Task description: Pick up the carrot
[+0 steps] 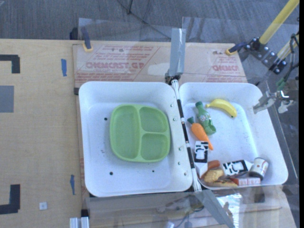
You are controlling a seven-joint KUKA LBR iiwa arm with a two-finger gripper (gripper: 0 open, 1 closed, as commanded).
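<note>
The orange carrot [200, 133] lies in the right bin [268, 141], close to its left wall. It points slantwise, its green leafy end toward the back left and its tip toward the front right. A green bottle-shaped toy [204, 116] touches it on the far side. A black-and-white box [201, 152] sits just in front of the carrot's tip.
A yellow banana [223, 106] lies at the back of the right bin. Along its front wall sit a bread-like piece [213, 175], a black-and-white carton [236, 167] and a small can [259, 166]. The left bin [90, 141] holds a green divided plate [140, 133]. Metal fixtures [271, 100] and a yellow rod [280, 18] stand past the right rim.
</note>
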